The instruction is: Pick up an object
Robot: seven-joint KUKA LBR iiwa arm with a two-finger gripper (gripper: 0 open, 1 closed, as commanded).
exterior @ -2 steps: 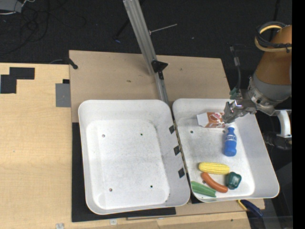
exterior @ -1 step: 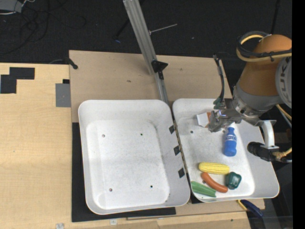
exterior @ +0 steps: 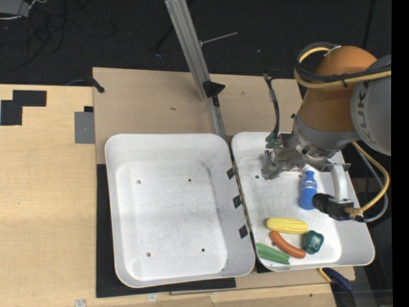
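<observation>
The gripper point(exterior: 271, 166) is hovering over bare bin point(exterior: 358, 251) floor, finger state impossible to tell, risking an empty close since the bottle point(exterior: 308, 189) is lying at its 4 o'clock

A blue bottle point(exterior: 308, 190) with a white cap lies in the right bin point(exterior: 358, 251), roughly in its middle, its cap end pointing toward the far rim. Nearer the front, a yellow corn cob point(exterior: 287, 225) lies crosswise, and just below it an orange carrot-like piece point(exterior: 287, 245) slants toward the lower right, with a green pod-shaped vegetable point(exterior: 273, 254) beside it along the front rim. A small dark teal object point(exterior: 313, 241) sits just right of the orange piece's end, close to the corn's right tip.
</observation>
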